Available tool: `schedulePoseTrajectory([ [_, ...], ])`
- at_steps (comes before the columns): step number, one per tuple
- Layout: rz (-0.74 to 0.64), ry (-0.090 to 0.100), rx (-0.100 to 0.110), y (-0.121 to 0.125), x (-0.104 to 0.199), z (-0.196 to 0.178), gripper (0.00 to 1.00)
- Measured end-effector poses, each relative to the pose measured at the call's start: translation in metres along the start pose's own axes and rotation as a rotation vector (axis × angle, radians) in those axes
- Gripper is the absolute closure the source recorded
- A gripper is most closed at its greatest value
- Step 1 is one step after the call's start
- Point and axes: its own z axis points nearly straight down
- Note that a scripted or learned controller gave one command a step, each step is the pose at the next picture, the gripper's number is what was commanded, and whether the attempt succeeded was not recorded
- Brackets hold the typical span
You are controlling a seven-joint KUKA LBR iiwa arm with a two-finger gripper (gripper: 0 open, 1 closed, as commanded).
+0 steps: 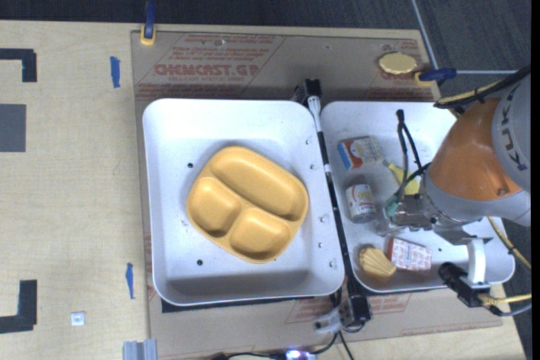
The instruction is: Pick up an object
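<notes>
Camera view: arm hides its fingers over the right bin; their state cannot be told.

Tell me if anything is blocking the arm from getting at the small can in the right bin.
Nothing visible lies on the small can, and it sits apart from the carton above it. The arm's wrist hangs just to its right over the right bin, hiding whatever lies under it. A red-and-white packet and a chip lie nearby below.
</notes>
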Motion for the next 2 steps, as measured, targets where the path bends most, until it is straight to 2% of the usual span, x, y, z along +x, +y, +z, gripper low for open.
schedulePoseTrajectory([
  [1,-0.001,0.003,0.007,-0.002,-0.001,0.01,1.0],
  [2,-0.002,0.003,0.008,0.009,0.078,-0.088,1.0],
])
